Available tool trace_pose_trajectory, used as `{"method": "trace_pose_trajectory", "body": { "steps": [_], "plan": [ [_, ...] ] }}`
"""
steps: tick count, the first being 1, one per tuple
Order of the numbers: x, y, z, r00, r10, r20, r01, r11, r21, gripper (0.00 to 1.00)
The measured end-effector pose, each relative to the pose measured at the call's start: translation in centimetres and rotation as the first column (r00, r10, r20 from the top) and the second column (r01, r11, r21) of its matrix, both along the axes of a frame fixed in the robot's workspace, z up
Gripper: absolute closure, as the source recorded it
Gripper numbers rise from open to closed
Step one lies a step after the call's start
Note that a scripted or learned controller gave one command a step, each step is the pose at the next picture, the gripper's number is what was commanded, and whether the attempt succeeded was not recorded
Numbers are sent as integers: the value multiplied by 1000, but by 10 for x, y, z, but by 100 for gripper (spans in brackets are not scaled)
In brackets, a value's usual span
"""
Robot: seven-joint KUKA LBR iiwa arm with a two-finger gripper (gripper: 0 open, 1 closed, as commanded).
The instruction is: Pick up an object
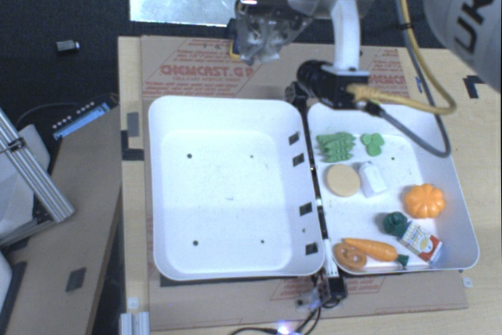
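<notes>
The right bin (463,235) holds several toy foods: a green leafy piece (336,145), a small green piece (372,142), a tan round cookie (343,180), a white block (372,178), an orange pumpkin (424,201), a dark green piece (394,223), a red and white carton (420,242) and a carrot (370,249) on a small orange dish (348,258). My gripper (259,39) hangs high above the bench, beyond the far edge of the left bin (227,184). Nothing shows between its fingers.
Cardboard (196,71) lies under both bins. Black clips (302,161) sit along the divider between the bins. A yellow cable (408,102) runs over the far edge of the right bin. A metal frame (31,176) stands at the left.
</notes>
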State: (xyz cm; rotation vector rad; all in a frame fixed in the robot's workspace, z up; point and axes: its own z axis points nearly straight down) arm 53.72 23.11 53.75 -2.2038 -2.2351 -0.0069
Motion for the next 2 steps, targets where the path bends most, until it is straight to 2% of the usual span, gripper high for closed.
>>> {"method": "trace_pose_trajectory", "body": {
  "steps": [1, 2],
  "plan": [
    [83, -90, -3, 1000, -23, 2, 23, 1000, -8, 100],
    [98, -62, -2, 1000, -10, 2, 10, 1000, -4, 100]
  ]
}}
